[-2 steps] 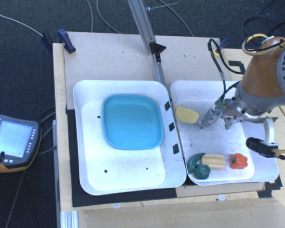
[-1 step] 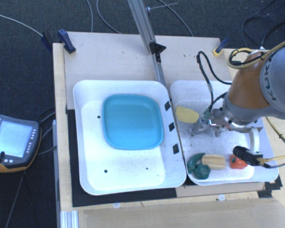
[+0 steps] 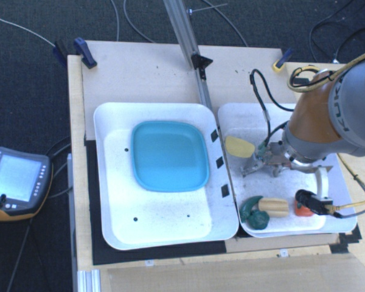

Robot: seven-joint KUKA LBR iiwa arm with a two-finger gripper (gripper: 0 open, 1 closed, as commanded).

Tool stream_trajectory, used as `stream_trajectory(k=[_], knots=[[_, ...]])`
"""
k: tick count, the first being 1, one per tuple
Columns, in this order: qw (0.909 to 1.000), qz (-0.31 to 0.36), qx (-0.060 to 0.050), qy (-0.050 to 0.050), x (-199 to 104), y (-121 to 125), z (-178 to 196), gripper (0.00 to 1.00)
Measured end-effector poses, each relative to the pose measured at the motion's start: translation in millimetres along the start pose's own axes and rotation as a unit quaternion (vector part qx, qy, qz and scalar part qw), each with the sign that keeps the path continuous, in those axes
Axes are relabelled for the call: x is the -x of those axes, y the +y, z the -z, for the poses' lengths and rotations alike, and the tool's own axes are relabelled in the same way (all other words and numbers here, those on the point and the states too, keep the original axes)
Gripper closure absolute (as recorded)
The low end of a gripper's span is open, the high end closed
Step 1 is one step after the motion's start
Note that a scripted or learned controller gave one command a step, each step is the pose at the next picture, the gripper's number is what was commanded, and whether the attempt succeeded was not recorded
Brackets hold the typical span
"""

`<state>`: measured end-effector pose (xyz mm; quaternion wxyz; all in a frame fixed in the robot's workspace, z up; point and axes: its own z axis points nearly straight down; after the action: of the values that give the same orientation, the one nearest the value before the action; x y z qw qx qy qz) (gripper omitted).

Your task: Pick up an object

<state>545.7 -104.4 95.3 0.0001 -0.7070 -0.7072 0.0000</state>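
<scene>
The right bin (image 3: 240,119) holds a pale yellow piece (image 3: 239,146) at its left side. A dark green object (image 3: 253,212) and a tan cylinder (image 3: 274,207) lie along its front wall. A small orange-red item (image 3: 302,210) sits further right, partly under a black part of the arm. My gripper (image 3: 260,165) hangs low over the middle of this bin, just right of and below the yellow piece and above the tan cylinder. I see nothing held in it. The grey arm with its orange band (image 3: 313,117) covers the bin's right half.
A square blue plate (image 3: 169,156) lies in the left bin (image 3: 109,169). A metal pole (image 3: 185,29) slants down to the gap between the bins. Cables run behind the right bin. A teach pendant (image 3: 15,181) lies off the bench at the left.
</scene>
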Motion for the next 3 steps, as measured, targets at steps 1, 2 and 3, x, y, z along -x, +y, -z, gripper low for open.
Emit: stream_trajectory(k=[1, 2, 3], knots=[[1.0, 0.0, 0.001, 0.0, 0.1, 0.2, 10.8, 1.0], [1.0, 0.0, 0.002, 0.0, 4.2, 2.7, 53.9, 1.0], [1.0, 0.0, 0.002, 0.0, 1.6, 5.9, 96.7, 1.0]])
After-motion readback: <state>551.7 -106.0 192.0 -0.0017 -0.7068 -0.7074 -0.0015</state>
